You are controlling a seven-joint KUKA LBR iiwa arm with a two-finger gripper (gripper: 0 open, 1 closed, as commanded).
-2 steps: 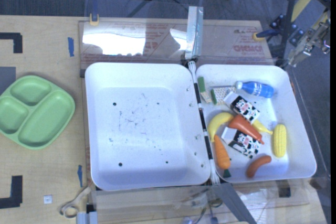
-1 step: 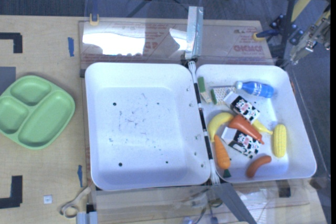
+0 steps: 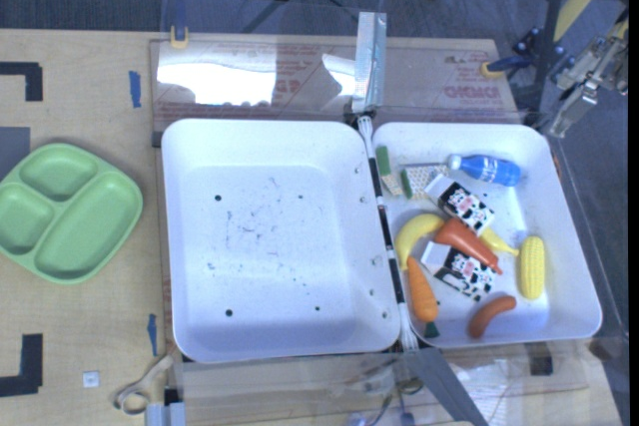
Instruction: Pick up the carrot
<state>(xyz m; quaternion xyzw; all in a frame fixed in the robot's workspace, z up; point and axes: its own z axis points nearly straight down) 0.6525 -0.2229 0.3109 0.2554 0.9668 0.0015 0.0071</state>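
carrot point(image 3: 421, 287) in right bin point(image 3: 569, 314), left side

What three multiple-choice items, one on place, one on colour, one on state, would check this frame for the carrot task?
1. Where does the carrot lie?
A. Right bin, by the divider
B. Left bin
C. On the green plate

2. What colour is the bottle?
A. Red
B. Blue
C. Yellow

3. How does the corn cob lie?
A. Standing upright
B. Lying flat on the bin floor
C. Hanging over the rim

Answers: 1 A, its orange body lies along the right bin's left wall. 2 B, its body is blue with a white cap. 3 B, it rests lengthwise near the right wall.
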